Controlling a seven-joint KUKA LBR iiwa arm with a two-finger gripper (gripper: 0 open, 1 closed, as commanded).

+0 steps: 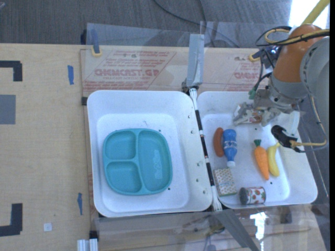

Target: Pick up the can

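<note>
The can (253,195) lies on its side near the front edge of the right bin (301,190); it has a dark end and a white label with red spots. My gripper (252,114) hangs over the back part of that bin, well behind the can and apart from it. The grey arm with its orange band (291,61) reaches in from the right.
In the right bin lie a brown sausage (218,141), a blue bottle (229,146), a carrot (261,161), a banana (273,160) and a small patterned box (225,181) just left of the can. The left bin (99,106) holds a teal divided plate (137,161).
</note>
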